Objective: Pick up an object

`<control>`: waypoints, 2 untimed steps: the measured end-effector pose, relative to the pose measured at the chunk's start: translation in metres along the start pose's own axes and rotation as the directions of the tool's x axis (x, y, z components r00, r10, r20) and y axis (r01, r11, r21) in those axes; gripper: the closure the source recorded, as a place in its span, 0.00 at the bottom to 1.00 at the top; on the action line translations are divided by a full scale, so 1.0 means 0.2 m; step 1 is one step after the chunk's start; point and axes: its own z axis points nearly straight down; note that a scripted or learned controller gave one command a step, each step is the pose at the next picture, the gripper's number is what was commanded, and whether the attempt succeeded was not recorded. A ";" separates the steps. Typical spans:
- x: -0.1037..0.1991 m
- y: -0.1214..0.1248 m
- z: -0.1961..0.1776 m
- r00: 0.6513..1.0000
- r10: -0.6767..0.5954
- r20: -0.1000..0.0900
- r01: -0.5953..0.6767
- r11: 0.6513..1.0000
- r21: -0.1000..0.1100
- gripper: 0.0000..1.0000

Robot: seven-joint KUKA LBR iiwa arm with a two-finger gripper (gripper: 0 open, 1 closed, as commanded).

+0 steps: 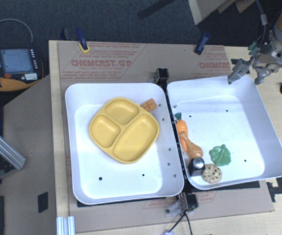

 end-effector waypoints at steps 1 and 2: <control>0.01 0.01 -0.05 1.000 -0.003 0.003 0.003 1.000 -0.015 0.00; 0.03 0.03 0.27 1.000 -0.005 0.001 0.005 1.000 -0.008 0.00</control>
